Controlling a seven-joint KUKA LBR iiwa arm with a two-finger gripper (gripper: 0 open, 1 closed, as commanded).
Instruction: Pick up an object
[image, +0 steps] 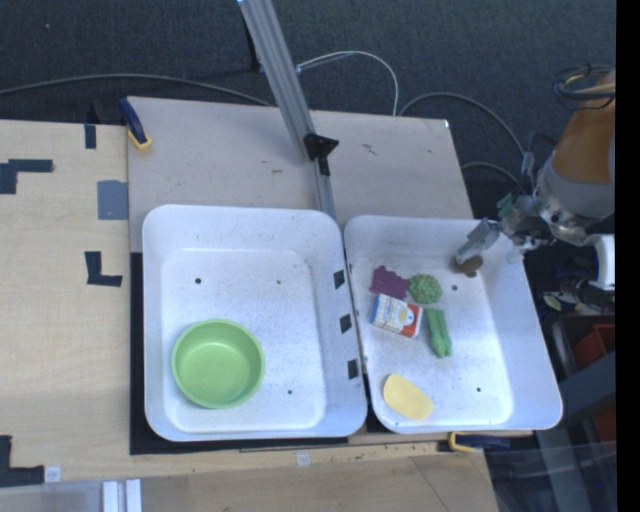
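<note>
We are hovering the gripper over the right bin's far right side; we can't tell its grip state. 5 objects are sitting left of it, nearest the green ball. Approach step; next we'd be descending onto 1.

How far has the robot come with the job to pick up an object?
Done: the arm has brought its gripper over the upper part of the right bin.
In hand: nothing visible; no object shows at the gripper.
Left: the whole pick. The purple block, green ball, small carton, green vegetable and yellow piece lie on the bin floor; the green bowl sits in the left bin.
</note>
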